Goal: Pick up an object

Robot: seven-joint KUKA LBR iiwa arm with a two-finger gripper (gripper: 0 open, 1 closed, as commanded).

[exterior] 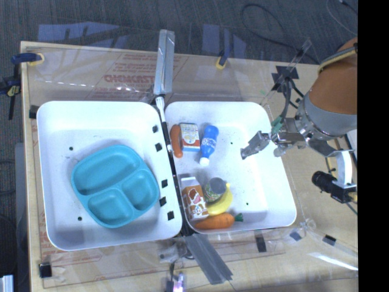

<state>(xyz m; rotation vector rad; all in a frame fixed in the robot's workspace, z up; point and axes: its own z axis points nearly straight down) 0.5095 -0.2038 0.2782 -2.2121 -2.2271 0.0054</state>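
Hovering fingers [254, 145] above right bin [276, 181]

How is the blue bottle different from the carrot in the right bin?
The blue bottle is blue with a white cap; the carrot is orange. The bottle lies near the bin's far end beside a small carton; the carrot lies along the near wall, under a banana. The bottle points roughly lengthwise, the carrot crosswise. Both lie flat in the right bin.

Arm [333, 96] cut off; can [214, 190] label perhaps unreadable.
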